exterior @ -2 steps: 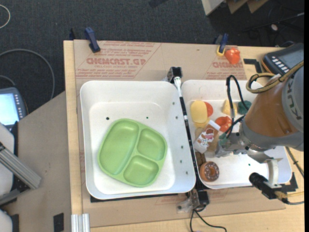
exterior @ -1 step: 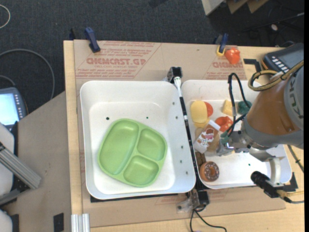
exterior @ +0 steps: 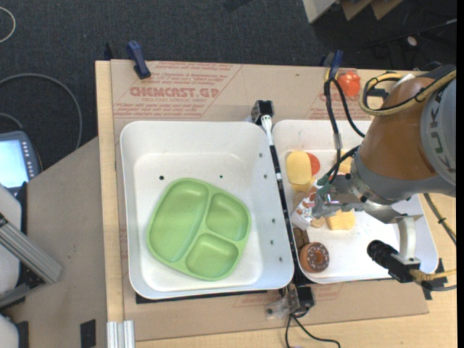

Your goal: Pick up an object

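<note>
The grey arm's tool (exterior: 317, 207) hangs low in the right white bin (exterior: 428, 245); whether it grips anything cannot be told. Just right of it lies a pale yellow wedge-shaped block (exterior: 341, 222), above it a yellow rounded toy (exterior: 298, 167), below it a brown chocolate-frosted toy doughnut (exterior: 315, 256). Well to its left, a green three-compartment plastic plate (exterior: 199, 228) sits in the left white bin (exterior: 138, 151).
</note>
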You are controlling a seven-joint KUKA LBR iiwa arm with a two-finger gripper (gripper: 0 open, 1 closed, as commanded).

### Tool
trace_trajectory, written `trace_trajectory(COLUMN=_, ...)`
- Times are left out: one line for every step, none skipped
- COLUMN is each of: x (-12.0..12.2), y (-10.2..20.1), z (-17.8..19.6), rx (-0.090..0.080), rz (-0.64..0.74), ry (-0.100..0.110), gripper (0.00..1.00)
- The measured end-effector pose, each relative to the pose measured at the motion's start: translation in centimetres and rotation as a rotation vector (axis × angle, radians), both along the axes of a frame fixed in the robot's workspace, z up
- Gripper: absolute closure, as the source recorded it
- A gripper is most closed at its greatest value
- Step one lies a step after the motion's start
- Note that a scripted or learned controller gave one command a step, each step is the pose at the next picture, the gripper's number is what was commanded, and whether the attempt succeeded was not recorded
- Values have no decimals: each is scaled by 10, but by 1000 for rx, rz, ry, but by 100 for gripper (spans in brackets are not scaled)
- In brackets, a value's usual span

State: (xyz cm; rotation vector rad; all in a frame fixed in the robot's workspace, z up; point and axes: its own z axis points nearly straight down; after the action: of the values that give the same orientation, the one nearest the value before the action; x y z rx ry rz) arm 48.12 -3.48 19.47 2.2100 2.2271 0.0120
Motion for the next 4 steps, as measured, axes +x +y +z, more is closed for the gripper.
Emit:
trace_trajectory(x=-1, y=-4, z=6, rx=-3, rz=-6, ry=5, gripper=100)
trace_trajectory(x=-4, y=-111, z=-113, rx=-6, rz=-18, ry=10, gripper=100)
trace_trajectory(x=0, y=-172, z=79, rx=-14, rz=-11, ry=-12, gripper=100)
trace_trajectory(x=46, y=-152, z=224, rx=-9, rz=-3, ry=-11, gripper=100)
